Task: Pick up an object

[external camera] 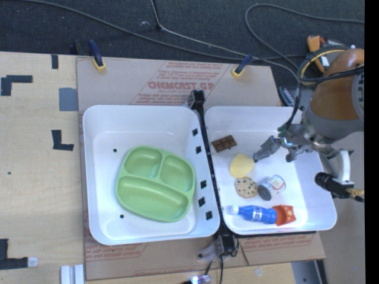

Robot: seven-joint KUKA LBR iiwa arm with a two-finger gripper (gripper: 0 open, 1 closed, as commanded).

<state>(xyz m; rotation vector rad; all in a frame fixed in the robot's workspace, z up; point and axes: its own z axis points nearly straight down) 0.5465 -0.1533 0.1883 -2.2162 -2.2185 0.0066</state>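
The right bin (308, 176) holds a brown chocolate bar (224, 143), a yellow rounded piece (241, 165), a speckled cookie (245, 187), a small tin can (272, 186) on its side, a blue bottle (256, 213) lying flat and a red packet (285, 215). My gripper (275, 156) hangs over the right bin's middle, just right of the yellow piece and above the can. Its fingers stand open and spread, with nothing between them. The grey arm with its orange band (334, 99) comes in from the right.
A green divided plate (156, 183) lies in the left bin (95, 129). A black divider (203, 158) runs between the two bins. Cables (266, 16) lie across the dark floor at the back, and clamps (96, 57) hold the cardboard base.
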